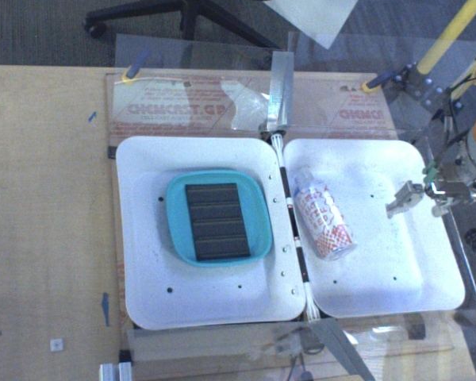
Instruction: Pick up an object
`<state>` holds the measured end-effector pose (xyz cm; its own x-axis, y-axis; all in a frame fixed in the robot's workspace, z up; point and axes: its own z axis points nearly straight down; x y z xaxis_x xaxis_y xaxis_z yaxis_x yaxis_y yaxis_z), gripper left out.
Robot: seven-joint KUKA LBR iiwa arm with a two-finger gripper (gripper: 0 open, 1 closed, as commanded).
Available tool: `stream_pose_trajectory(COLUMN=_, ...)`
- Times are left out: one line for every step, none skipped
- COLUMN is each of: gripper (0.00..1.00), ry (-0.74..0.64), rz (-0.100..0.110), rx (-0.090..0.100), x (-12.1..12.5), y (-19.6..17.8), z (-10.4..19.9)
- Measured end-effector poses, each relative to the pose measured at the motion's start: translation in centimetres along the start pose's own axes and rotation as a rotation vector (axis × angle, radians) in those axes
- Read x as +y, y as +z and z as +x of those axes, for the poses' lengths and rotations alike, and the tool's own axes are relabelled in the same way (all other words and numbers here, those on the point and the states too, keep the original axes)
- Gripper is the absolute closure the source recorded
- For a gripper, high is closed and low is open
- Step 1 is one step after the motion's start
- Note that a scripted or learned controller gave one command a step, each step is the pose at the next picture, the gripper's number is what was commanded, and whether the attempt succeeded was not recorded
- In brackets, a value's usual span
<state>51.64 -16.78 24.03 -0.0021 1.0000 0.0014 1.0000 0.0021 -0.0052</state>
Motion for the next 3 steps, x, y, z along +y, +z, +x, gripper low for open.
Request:
stream_pose_trajectory(gripper=0.00, ry=-0.048, rz=-0.032, rx=-0.005, x=3.3, y=10.0, z=5.4)
stream_pose_trajectory(gripper=0.00, ry=-0.175, rz=-0.056, rx=-0.012, x=3.5, y=11.2, z=5.9)
stream_pose_trajectory(gripper=0.00, ry=-0.235, rz=-0.071, rx=-0.019, x=3.3, y=11.3, z=6.0)
